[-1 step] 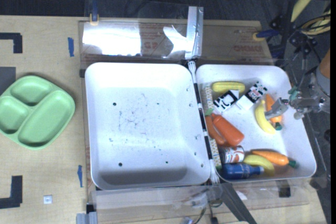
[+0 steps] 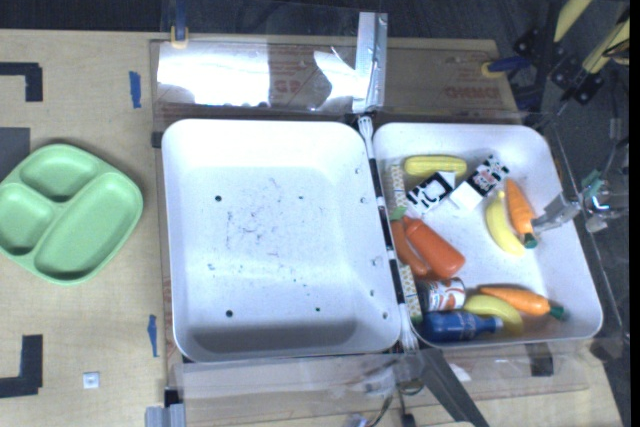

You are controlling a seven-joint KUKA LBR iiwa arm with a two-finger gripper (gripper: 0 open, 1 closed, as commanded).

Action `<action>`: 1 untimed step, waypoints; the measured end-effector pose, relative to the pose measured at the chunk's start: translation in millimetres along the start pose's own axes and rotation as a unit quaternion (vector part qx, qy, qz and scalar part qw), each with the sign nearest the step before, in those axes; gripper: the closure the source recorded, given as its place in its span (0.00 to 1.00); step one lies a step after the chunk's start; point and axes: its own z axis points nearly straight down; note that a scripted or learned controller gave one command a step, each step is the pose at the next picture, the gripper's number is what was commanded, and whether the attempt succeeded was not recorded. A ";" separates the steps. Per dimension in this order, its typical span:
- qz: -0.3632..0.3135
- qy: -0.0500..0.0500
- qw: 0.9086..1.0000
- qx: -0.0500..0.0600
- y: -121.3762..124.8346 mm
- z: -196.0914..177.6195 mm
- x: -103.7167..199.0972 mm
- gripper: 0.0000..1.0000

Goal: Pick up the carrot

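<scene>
Two carrots lie in the right bin (image 2: 575, 265). One carrot (image 2: 518, 205) is orange with a green stub at its near end. It lies by the bin's right wall, against a yellow banana (image 2: 501, 225). The other carrot (image 2: 520, 298) lies near the front edge with its green end pointing right, resting on a second yellow banana (image 2: 492, 308).
The right bin also holds a yellow corn-like piece (image 2: 433, 165), black-and-white blocks (image 2: 432, 191), a big orange item (image 2: 432, 248), a small can (image 2: 446, 295) and a blue bottle (image 2: 455, 325). The left bin (image 2: 270, 235) sits alongside. A green divided plate (image 2: 65, 212) lies at the far left.
</scene>
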 end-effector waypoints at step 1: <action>0.013 0.000 1.000 0.000 84.7 40.4 -7.2 0.00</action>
